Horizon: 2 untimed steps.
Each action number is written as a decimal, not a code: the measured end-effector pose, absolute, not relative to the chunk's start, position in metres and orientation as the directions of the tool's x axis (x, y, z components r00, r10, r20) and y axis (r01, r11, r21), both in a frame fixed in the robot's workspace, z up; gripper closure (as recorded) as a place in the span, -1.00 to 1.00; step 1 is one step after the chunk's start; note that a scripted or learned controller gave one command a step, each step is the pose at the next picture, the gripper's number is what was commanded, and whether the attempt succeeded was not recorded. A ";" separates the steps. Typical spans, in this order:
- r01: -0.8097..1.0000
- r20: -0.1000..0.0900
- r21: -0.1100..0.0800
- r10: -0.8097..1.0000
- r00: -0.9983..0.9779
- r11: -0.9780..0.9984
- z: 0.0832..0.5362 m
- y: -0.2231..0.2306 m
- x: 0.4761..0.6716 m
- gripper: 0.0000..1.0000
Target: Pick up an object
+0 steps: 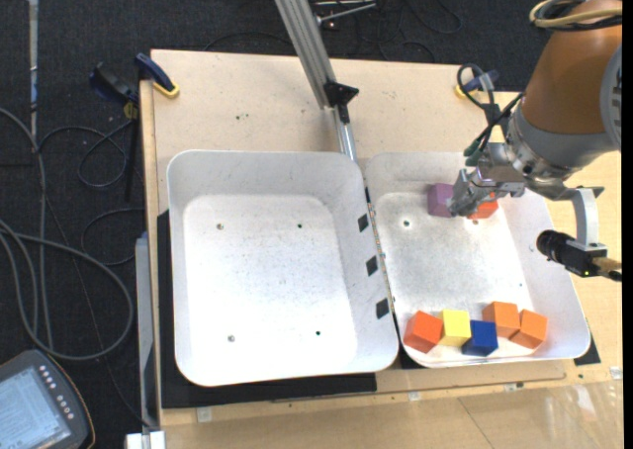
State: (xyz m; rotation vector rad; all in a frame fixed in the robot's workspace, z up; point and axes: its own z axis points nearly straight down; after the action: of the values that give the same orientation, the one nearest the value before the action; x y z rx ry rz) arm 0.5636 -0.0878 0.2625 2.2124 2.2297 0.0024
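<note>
two white bins [267, 269] on tan bench [247, 106], dark carpet floor [69, 22], cables [40, 239], pincer [473, 202] state unclear

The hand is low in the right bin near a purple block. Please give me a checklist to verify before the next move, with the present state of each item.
1. Hand is down at the far end of the right bin: ok.
2. Purple block lies right beside the hand, on its left in the view: ok.
3. An orange-red piece shows on the hand's other side; grasped or not: cannot tell.
4. Near-edge row of orange block, yellow block and blue block is well away from the hand: ok.
5. Arm is free of the bin walls: cannot tell.
</note>
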 end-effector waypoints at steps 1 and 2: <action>1.000 0.002 0.002 1.000 -0.009 0.009 0.266 -0.030 0.578 1.00; 1.000 0.001 0.001 1.000 -0.009 0.009 0.255 0.023 0.599 1.00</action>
State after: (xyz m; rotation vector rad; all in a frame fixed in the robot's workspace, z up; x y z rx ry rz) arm 0.5994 0.0225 0.2553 2.2116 2.2308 0.0026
